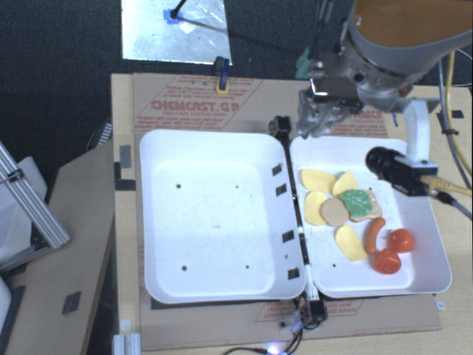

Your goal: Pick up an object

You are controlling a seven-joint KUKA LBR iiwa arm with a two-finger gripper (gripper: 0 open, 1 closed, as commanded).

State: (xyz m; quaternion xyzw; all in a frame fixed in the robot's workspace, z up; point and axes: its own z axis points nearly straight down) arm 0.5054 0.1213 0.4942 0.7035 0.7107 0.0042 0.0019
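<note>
The right bin [421, 272] holds a cluster of toy food: yellow pieces [316, 179], a tan round slice [334, 213], a green-topped piece [358, 202], another yellow piece [349, 242], an orange sausage [375, 234] and two red tomatoes [399, 240]. My gripper [318, 128] hangs above the far left corner of the right bin, away from the food, with nothing seen between its fingers.
The left bin [214, 213] lies beside the right one, with black clips [281, 170] along the shared edge. Both rest on a cardboard sheet [192, 102]. A shiny metal plate [174, 21] lies on the dark floor behind.
</note>
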